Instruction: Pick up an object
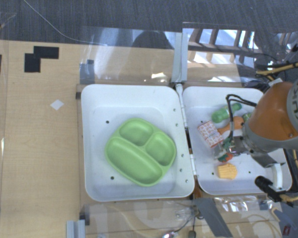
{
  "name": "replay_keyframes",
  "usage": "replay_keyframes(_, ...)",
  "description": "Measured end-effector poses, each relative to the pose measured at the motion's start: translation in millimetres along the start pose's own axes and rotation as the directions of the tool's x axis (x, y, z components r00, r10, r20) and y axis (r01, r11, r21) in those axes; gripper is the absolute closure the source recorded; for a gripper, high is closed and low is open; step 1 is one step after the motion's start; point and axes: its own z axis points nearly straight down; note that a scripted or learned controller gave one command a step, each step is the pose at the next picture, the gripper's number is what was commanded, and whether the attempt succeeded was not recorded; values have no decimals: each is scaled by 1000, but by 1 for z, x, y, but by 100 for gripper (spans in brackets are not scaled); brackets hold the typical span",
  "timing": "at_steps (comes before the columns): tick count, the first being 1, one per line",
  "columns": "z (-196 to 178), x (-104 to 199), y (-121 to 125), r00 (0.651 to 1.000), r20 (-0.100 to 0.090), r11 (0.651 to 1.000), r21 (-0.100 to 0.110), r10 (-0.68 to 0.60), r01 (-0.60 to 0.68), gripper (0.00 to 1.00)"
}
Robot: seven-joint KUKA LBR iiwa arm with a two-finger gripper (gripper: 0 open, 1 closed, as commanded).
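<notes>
down in the right bin (208, 180) the gripper (227, 150) sits low among a cluster of small objects: a red-and-white patterned packet (209, 133), a green piece (220, 115), an orange piece (226, 128) and a yellow waffle-like item (227, 171) just below it; whether it grips anything i cannot tell. over in the left bin (97, 182) a green divided plate (140, 151) lies flat, well apart

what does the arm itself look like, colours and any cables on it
The arm is a rounded grey body with a broad orange band above the wrist. A thin black cable loops out from it over the right bin. The gripper at its tip is small, dark and hard to make out in detail.
</notes>
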Motion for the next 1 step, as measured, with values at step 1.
replay_keyframes(1, -79, 73, 60, 995, 1, 994, 26, 104, -104, 100)
